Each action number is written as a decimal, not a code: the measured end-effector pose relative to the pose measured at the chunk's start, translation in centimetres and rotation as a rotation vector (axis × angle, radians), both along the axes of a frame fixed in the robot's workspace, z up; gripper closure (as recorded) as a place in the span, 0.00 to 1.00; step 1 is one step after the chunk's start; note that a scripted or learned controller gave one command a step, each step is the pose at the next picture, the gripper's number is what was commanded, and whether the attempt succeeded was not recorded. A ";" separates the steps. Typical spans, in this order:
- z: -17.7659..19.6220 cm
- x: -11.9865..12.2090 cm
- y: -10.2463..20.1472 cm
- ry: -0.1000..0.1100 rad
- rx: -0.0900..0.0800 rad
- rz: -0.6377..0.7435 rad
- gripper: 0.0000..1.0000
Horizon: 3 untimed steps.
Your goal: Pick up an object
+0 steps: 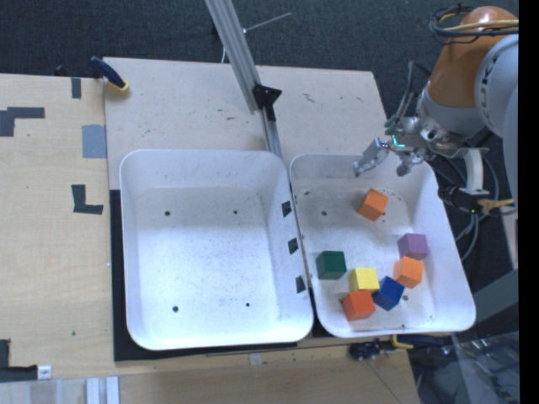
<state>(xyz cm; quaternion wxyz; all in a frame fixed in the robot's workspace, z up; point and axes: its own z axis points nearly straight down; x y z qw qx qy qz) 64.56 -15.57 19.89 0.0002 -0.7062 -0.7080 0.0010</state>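
Note:
My gripper (383, 163) hangs open over the far end of the right bin (450, 251), with nothing between its fingers. An orange block (372, 204) lies just below it on the bin floor, apart from the fingers. Further toward the near end lie a purple block (413, 245), a second orange block (408, 271), a green block (331, 264), a yellow block (364, 279), a blue block (388, 293) and a red-orange block (358, 305).
The left bin (139, 225) stands beside the right one, with a divider wall between them. A slanted metal post (240, 49) rises behind the bins. The arm's cables hang at the right edge of the bench.

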 end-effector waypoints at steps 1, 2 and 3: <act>-6.3 -0.5 -0.4 0.006 0.001 -0.001 0.00; -10.9 -0.6 -0.3 0.001 -0.001 0.000 0.00; -9.7 -0.5 -0.2 0.001 0.000 0.001 1.00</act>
